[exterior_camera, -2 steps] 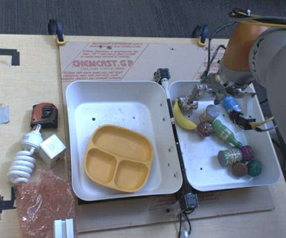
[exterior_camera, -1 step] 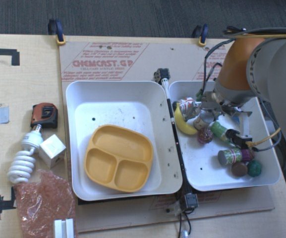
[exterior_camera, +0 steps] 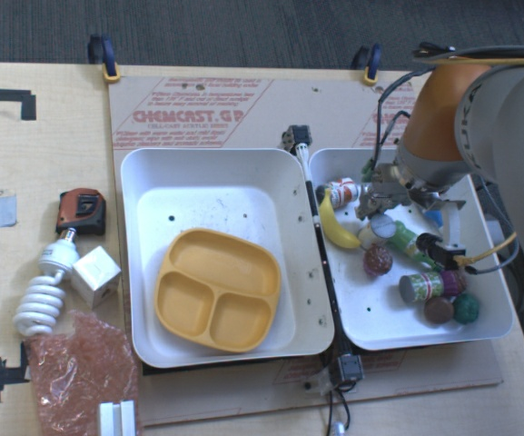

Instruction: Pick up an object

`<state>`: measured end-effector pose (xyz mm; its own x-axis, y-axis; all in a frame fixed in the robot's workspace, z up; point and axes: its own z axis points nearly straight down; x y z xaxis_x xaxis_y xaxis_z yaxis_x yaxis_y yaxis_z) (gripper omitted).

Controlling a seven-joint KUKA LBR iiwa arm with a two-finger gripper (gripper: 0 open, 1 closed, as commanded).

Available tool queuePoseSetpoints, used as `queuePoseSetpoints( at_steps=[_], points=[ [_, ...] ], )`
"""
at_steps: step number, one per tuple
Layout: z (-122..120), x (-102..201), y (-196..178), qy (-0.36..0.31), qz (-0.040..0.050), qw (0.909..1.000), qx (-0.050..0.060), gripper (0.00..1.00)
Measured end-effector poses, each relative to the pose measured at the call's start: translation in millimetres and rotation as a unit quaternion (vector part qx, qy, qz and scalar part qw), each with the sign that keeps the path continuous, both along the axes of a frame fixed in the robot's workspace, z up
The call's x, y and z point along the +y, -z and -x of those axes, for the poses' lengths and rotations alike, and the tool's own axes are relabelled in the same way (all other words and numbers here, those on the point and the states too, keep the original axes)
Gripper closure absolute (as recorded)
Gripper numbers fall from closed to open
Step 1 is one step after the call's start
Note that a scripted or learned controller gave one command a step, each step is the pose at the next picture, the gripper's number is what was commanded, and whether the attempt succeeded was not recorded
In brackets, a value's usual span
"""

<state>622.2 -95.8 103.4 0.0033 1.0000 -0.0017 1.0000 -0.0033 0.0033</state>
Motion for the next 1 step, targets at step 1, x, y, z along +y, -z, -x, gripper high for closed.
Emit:
queuePoseSetpoints(
  at_steps=[1],
  points=[
    [0.0, 0.1, 0.0, 0.000, 0.0000, 1.0000, 0.000, 0.00]
  ],
)
